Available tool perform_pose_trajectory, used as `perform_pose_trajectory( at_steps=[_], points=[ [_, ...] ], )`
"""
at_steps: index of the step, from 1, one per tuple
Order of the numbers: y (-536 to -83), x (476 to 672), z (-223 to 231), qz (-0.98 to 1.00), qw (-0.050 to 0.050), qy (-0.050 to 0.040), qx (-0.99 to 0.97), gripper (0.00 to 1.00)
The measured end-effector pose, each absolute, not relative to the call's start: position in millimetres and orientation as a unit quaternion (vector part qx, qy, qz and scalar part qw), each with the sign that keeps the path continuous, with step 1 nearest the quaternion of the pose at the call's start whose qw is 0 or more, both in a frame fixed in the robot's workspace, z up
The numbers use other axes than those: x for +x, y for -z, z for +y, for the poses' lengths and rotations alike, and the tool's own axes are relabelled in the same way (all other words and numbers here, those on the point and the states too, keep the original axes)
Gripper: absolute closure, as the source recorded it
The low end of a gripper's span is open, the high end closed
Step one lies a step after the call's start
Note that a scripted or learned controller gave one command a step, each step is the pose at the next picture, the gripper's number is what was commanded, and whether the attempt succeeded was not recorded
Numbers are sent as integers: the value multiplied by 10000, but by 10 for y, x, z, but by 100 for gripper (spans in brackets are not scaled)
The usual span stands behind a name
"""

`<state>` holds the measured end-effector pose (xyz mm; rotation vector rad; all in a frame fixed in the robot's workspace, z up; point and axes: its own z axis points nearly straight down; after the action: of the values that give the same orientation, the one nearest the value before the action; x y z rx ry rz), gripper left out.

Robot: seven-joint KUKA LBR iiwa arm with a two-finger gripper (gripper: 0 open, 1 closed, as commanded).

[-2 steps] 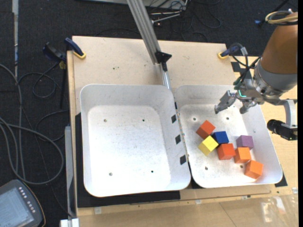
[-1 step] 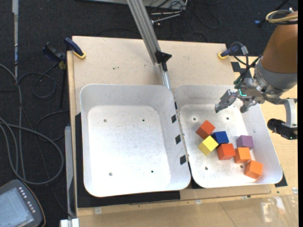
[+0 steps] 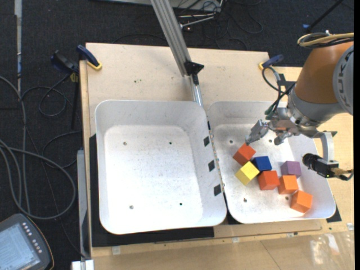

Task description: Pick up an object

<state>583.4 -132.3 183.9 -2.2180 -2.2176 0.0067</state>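
A robotics lab where I work, my bench a bare board (image 3: 146, 66) held by blue clamps (image 3: 87, 56), two white bins (image 3: 112, 117) side by side, cables (image 3: 34, 151) strewn over dark carpet, a teach pendant (image 3: 19, 246) on the floor, an aluminium camera pole (image 3: 169, 27) overhead

The gripper (image 3: 260, 131) hangs over the right bin (image 3: 225, 114), just above a cluster of orange, blue, yellow, red and purple blocks (image 3: 270, 178); the left bin (image 3: 104, 151) sits beside it
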Motion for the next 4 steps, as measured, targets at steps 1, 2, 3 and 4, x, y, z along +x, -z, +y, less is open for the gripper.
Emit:
perform_pose_trajectory(
  at_steps=[1, 2, 3, 4],
  points=[
    [-1287, 5910, -1257, -7079, 23, -16, -7063, 0],
    [-960, 5927, -1247, -7069, -7, 16, -7073, 0],
    [-1055, 5917, -1251, -7071, -8, 6, -7071, 100],
    [-1677, 5975, -1269, -7078, -29, 15, -7064, 100]
  ],
)
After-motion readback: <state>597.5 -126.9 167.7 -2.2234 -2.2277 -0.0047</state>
